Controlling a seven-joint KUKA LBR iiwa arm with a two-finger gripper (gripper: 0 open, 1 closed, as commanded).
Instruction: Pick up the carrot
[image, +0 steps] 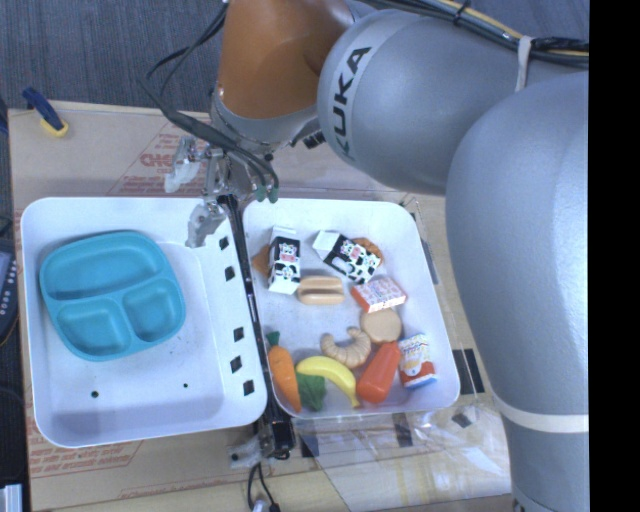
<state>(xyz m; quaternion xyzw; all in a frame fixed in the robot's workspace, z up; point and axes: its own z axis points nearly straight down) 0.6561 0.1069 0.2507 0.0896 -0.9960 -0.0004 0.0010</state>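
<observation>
The carrot lies untouched at the near-left corner of the right bin, just beside a banana; the gripper hangs over the far end of the wall between the bins, well apart from it; whether its jaws are released or clenched I cannot tell; by my judgement, reach, descent and grasp all remain.

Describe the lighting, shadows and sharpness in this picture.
Camera view: soft, even light; a faint shadow lies on the left bin's floor near its front; the carrot and tray look fairly sharp; the arm, nearer the lens, looks slightly soft.
</observation>
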